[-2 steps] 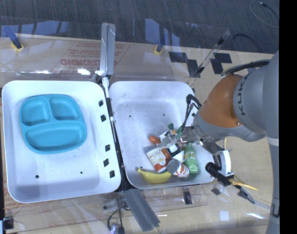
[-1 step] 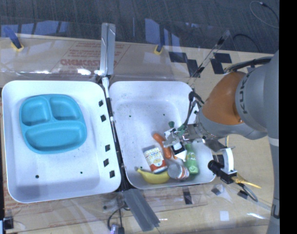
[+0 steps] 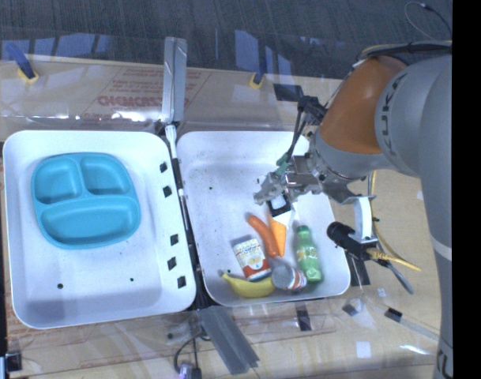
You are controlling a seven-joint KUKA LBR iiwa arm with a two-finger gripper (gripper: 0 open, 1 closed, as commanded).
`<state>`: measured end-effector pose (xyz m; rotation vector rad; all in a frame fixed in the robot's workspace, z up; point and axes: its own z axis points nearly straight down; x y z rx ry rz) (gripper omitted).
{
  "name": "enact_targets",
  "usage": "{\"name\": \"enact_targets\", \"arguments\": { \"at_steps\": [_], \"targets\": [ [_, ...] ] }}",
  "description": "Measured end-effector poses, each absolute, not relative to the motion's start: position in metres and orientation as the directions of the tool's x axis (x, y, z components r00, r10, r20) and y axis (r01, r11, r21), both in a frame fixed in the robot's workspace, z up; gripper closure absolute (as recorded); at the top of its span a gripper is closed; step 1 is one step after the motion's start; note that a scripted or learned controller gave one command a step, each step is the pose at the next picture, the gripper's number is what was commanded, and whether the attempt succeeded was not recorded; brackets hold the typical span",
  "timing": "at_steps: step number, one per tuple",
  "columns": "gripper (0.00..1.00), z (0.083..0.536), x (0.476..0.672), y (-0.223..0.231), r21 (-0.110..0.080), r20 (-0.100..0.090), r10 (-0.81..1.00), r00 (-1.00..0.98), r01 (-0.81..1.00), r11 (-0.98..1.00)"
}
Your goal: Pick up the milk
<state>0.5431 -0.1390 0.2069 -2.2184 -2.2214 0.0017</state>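
Well, my claw [image 3: 276, 198] hung just above the carrot [image 3: 264, 232] (milk [image 3: 251, 257] lower left of it); its spread I couldn't tell.

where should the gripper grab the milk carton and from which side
Take the milk carton across the middle of its body, coming straight down from above. It lies low in the right bin, with the carrot crowding its upper right and the banana at its lower end. Only its left flank looks free, so a side approach seems blocked.
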Motion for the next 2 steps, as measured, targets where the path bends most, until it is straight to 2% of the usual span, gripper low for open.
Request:
{"name": "enact_targets", "arguments": {
  "at_steps": [1, 2],
  "targets": [
    [1.0, 0.098, 0.479, -0.112, 0.005, 0.002, 0.965, -0.264, 0.965, 0.264],
    [1.0, 0.213, 0.511, -0.036, -0.002, 0.001, 0.99, -0.139, 0.99, 0.139]
  ]
}}
